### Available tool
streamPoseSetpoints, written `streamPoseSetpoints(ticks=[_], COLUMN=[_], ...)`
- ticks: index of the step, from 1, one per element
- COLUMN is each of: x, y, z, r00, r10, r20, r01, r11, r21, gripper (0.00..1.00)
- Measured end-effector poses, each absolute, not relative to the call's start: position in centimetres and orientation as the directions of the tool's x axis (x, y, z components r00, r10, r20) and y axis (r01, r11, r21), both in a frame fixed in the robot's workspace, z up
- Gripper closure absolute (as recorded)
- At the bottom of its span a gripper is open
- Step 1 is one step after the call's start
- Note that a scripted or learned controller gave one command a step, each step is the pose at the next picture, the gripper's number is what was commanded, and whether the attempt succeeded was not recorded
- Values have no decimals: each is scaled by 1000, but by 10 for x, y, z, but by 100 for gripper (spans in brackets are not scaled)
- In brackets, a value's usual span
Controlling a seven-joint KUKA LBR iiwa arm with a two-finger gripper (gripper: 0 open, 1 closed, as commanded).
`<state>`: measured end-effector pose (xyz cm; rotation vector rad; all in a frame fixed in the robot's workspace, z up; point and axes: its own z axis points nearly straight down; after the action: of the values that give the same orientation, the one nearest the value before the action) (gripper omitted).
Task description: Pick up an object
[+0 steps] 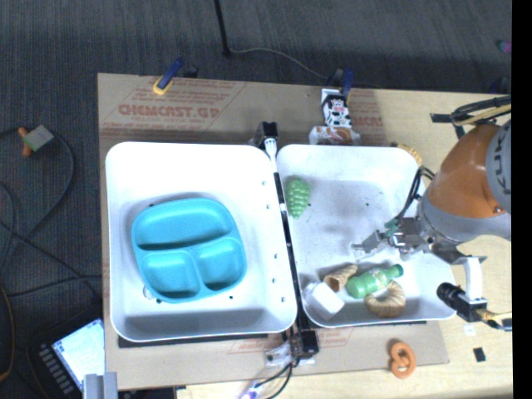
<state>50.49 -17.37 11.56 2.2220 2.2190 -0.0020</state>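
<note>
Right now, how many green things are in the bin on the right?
2. A bumpy green toy lies at the bin's left wall, near the far side. A green bottle lies near the front edge, among tan pieces. Something small could be hidden under the arm.

I can read "CHEMCAST GP" in faded red print on the brown board [170,111] behind the bins; a fainter red mark farther right stays illegible.

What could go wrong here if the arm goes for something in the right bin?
The green bottle lies packed against a tan ring, a white block and a tan cone-shaped piece, so the gripper may nudge neighbours or grab two. The cluster also hugs the right bin's near wall, which could block a clean approach.
</note>
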Motion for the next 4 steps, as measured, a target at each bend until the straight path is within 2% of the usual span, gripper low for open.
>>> streamPoseSetpoints(ticks=[1,2,3,4], x=[505,483,484,581], y=[-173,-198,-197,-186], z=[115,111,120,202], r00=[1,1,1,-1], r10=[1000,1000,1000,1000], r20=[0,-1,0,-2], r01=[1000,1000,1000,1000], r11=[-1,-1,-1,1], r21=[-1,-1,-1,3], gripper=[0,0,100,100])
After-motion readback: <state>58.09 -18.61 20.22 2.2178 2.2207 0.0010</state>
